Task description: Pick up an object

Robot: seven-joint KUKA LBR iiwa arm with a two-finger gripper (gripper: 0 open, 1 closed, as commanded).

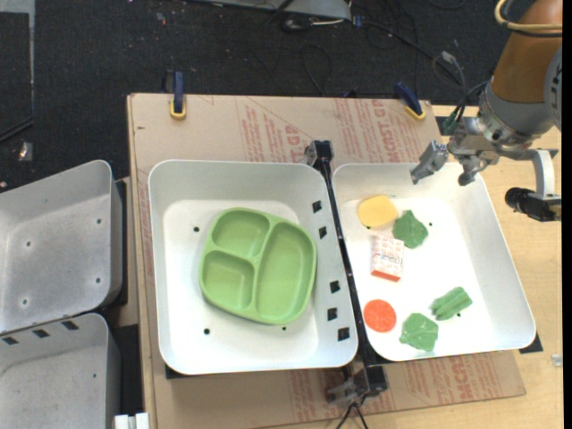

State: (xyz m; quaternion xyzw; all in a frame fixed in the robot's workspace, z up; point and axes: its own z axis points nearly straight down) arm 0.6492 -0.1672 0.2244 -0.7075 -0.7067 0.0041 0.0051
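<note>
Right bin (500,266), near to far. Near edge: green piece (419,332) and flat orange disc (380,315), likely light, stiff plastic; disc too thin to pinch easily. Green piece (451,302) beside them, long axis slanting up to the right; grip across its narrow width. Middle: small white-and-red packet (387,258), long axis roughly near-far, probably soft, slippery. Farther: green piece (410,229), yellow round (376,210). Far rim: gripper (451,168) hovers, fingers spread, nothing between them. Left bin: green divided tray (258,264).
</note>
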